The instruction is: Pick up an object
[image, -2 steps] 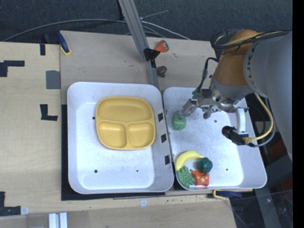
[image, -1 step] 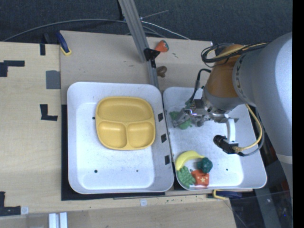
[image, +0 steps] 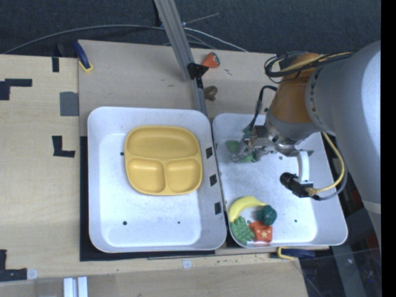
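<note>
Gripper [image: 247, 148] sits low in the right bin [image: 322, 228], near that bin's far left corner, with the arm [image: 346, 98] coming in over the far right side. A small green thing [image: 235, 146] lies at the fingertips, just off the gripper toward the wall shared with the left bin [image: 99, 166]. It looks to be touching the tips or tucked partly under them, but the picture is too blurred there to say whether it sits between the fingers or just beside them, and whether the gripper stands wide or narrow cannot be told. I would not call this a hold.

That is the relation the coming move turns on: the green thing lies on the gripper's left-bin side, close against the wall, so there is little room beyond it for a finger. Its long axis cannot be made out.

The other candidates lie well apart, at the near left corner of the right bin: a banana [image: 245, 205], a dark green ball [image: 267, 215], a red block [image: 263, 232] and a leafy green piece [image: 241, 229], all bunched and touching. A yellow tray [image: 164, 159] rests in the far half of the left bin.

By my judgement the green thing at the tips is the nearest pick, the heap a harder one.
</note>
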`<state>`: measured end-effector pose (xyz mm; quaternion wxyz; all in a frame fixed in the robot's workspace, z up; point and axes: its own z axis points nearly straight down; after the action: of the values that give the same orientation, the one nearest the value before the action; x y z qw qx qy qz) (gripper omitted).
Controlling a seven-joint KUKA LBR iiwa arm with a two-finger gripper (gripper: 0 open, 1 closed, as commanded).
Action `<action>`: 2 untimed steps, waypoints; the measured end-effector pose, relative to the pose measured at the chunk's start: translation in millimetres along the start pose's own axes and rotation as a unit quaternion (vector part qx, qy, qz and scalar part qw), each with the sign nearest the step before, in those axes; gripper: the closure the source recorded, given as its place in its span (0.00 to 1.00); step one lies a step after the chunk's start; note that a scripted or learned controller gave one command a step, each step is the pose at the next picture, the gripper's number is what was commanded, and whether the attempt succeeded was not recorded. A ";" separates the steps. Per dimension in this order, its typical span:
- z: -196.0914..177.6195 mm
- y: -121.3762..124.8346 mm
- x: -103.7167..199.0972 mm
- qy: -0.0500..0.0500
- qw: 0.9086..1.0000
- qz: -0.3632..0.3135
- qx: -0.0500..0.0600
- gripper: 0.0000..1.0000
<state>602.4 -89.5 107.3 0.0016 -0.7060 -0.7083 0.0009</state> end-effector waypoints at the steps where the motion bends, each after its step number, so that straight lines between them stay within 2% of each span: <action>1: -53.1 -1.6 -9.6 -0.001 1.000 0.001 -0.004 1.00; 2: -116.1 1.0 -7.6 -0.001 1.000 0.001 -0.004 1.00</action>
<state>603.8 -97.2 223.3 -0.0017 -0.7065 -0.7077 -0.0012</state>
